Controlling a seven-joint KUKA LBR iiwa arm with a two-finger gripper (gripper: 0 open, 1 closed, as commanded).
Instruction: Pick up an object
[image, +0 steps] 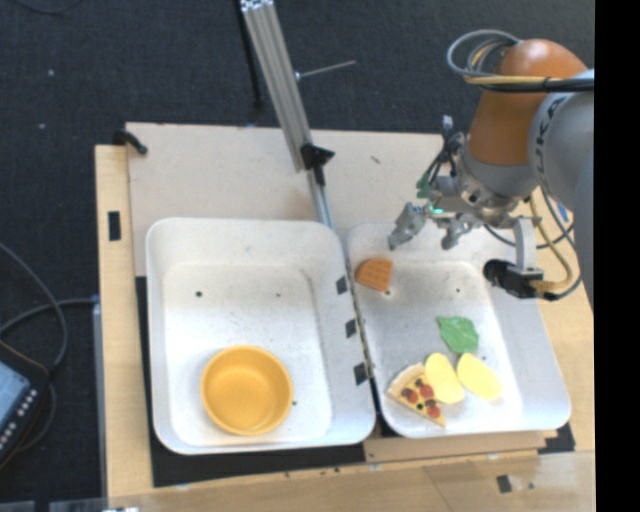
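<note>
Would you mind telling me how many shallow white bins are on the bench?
2. The left shallow white bin holds a round yellow bowl; the right shallow white bin holds small food-shaped toys.

Matt, speckled white plastic is seen in both bins (170, 250); the yellow bowl (246, 390) looks smooth plastic.

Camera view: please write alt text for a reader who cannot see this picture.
A grey robot arm's open two-finger gripper hangs above the far edge of the right white bin, holding nothing. That bin holds a small brown bread-like piece, a green leaf, two yellow pieces and a pizza slice; the left white bin holds a yellow bowl.
</note>
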